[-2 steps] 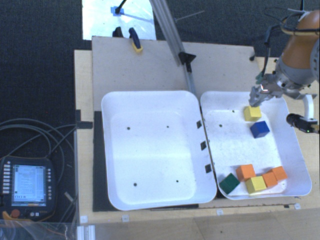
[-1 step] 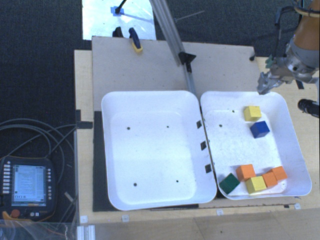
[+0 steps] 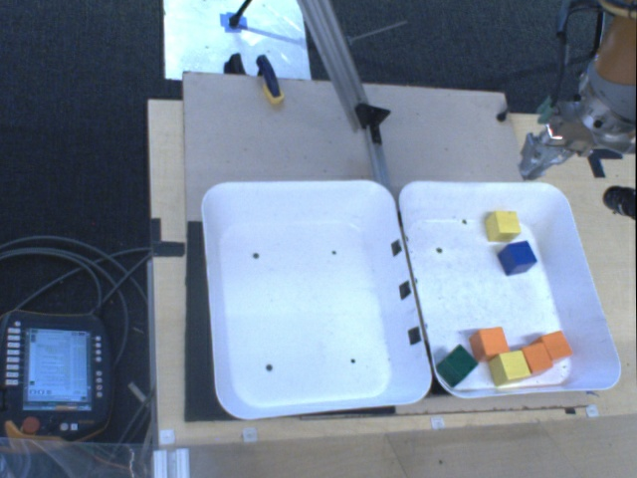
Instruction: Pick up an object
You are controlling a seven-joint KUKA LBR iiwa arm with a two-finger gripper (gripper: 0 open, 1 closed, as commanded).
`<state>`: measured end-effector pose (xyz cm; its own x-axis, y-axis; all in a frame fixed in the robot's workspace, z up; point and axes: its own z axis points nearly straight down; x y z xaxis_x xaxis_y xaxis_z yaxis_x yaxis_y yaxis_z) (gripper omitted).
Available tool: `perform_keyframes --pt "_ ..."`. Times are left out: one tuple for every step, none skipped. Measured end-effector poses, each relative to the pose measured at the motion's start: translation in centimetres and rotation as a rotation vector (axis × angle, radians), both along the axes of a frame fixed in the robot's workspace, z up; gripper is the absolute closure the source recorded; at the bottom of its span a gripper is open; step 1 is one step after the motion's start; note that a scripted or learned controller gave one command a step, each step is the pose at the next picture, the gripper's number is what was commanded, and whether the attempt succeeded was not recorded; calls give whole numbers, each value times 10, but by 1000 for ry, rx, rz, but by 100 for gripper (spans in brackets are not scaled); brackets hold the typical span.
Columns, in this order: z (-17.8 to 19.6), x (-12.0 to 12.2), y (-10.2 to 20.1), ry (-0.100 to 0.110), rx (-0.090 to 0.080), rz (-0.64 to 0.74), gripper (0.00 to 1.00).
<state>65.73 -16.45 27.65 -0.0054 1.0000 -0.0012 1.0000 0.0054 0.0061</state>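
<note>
The right bin (image 3: 587,297) holds several blocks. A yellow block (image 3: 503,225) and a blue block (image 3: 517,257) lie near its far side. At its near edge sit a green block (image 3: 457,364), two orange blocks (image 3: 489,343) (image 3: 547,351) and another yellow block (image 3: 510,367). My gripper (image 3: 538,153) hangs above the bench just beyond the right bin's far right corner, away from all the blocks, and nothing shows between its fingers.
The left bin (image 3: 214,267) sits beside the right one. A slanted metal pole (image 3: 333,43) crosses the back of the bench. A yellow-handled clamp (image 3: 269,80) sits at the far edge. A teach pendant (image 3: 50,371) with cables lies on the floor at the left.
</note>
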Motion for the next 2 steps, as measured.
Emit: perform_keyframes --pt "1 -25 57 4 3 4 100" --pt "-13 -42 106 7 3 4 100"
